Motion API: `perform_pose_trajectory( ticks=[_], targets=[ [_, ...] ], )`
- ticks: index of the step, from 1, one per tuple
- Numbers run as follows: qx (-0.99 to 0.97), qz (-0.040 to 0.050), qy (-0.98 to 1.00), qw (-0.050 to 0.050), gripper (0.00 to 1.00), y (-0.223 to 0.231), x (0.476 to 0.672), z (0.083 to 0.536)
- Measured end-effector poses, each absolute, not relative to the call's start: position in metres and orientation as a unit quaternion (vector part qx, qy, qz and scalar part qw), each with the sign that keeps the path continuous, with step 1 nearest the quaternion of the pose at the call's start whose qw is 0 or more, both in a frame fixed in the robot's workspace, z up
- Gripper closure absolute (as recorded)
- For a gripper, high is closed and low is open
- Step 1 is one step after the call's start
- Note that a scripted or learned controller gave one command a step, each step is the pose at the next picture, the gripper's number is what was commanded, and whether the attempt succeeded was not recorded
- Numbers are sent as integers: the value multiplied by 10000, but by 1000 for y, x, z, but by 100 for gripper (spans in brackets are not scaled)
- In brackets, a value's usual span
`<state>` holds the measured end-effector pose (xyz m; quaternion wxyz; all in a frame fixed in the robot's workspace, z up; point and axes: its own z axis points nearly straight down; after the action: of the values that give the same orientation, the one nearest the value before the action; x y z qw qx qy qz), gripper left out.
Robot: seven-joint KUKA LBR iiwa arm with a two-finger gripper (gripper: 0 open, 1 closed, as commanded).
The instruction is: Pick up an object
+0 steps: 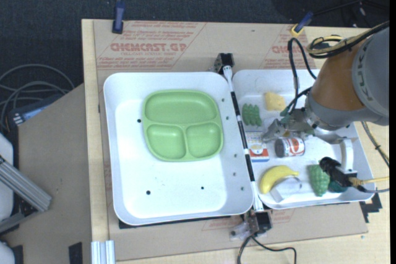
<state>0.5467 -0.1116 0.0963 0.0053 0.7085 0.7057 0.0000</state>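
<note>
Right bin [365, 161] — holds a banana [276, 177], a red-and-white can [291, 146] on its side, a yellow block [274, 101] and green toys. The gripper [279, 131] hovers just beside the can; jaw state cannot be told. Step judged: approach — next, descend squarely over the can. Left bin [124, 133]: a green divided plate [183, 124].

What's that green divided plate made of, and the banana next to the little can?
The green divided plate looks like matte moulded plastic: one even colour, soft rounded edges. The banana is probably a plastic toy, uniformly smooth yellow. The can seems metal, though it is too small to be sure.
</note>
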Motion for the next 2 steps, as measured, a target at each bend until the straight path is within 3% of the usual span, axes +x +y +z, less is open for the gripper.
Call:
perform_pose_trajectory(
  ticks=[1, 2],
  targets=[
    [7085, 6, 7057, 59, 100, -111, 547, 106],
    [7084, 7, 7058, 56, 0, -111, 547, 106]
  ],
)
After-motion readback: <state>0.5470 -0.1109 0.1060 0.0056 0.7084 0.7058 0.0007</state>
